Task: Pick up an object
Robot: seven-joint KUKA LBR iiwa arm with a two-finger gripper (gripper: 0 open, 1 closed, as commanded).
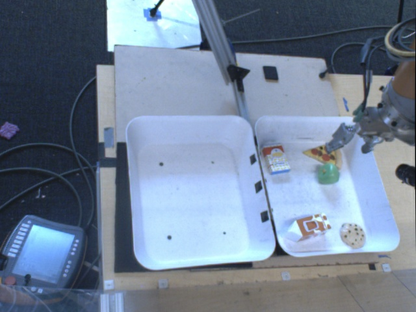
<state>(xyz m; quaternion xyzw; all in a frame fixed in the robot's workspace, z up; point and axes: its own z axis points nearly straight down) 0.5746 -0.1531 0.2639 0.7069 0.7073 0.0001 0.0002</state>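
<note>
The claw (351, 137) hangs over the far right part of the right bin (389, 226), its two fingers spread apart with nothing between them. Just to its left and slightly nearer lies a pizza slice toy (322, 153), its long axis running left to right, which looks like the closest candidate for a pick. A little nearer sits a green round object (329, 173), and further left, by the bin's inner wall, a small box (275, 159). At the bin's near end rest an orange-and-white carton (312, 226) and a cookie (353, 235). The left bin (140, 142) sits alongside on the worktop (175, 83).
</note>
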